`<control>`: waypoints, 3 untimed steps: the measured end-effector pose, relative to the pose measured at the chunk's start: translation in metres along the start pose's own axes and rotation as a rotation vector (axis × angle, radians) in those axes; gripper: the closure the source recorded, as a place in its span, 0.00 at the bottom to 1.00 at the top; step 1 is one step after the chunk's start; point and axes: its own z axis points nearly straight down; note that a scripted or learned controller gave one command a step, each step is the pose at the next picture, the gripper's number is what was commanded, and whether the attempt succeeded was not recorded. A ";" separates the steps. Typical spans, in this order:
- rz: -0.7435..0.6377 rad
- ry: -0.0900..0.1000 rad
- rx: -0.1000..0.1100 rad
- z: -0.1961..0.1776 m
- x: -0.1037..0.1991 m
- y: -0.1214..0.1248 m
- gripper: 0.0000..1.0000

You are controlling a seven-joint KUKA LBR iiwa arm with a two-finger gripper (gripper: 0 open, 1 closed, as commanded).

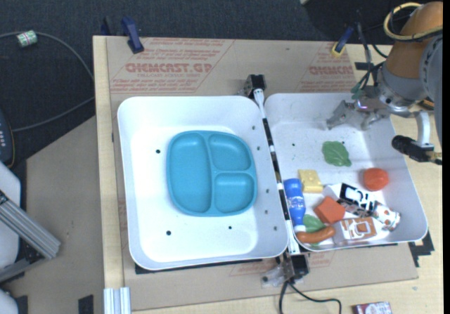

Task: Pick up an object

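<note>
My fingers (349, 114) low over far end of right bin (302, 112), spread apart I think, view soft, nothing between them. Green leafy piece (336, 153) lies nearest, just toward near edge from fingers. Rest of clutter heaped at near end, orange ball (375, 178) between.

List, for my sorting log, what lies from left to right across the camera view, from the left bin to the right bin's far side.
Blue divided tray in the left bin → blue-capped tube → yellow block → green piece → orange-red ball, all in the right bin. The pincer hangs above its far end.
</note>
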 end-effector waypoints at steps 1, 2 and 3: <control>0.004 -0.015 -0.010 0.002 0.038 -0.067 0.00; 0.002 -0.016 -0.013 0.001 0.071 0.000 0.00; 0.004 -0.014 -0.009 0.003 0.099 -0.049 0.00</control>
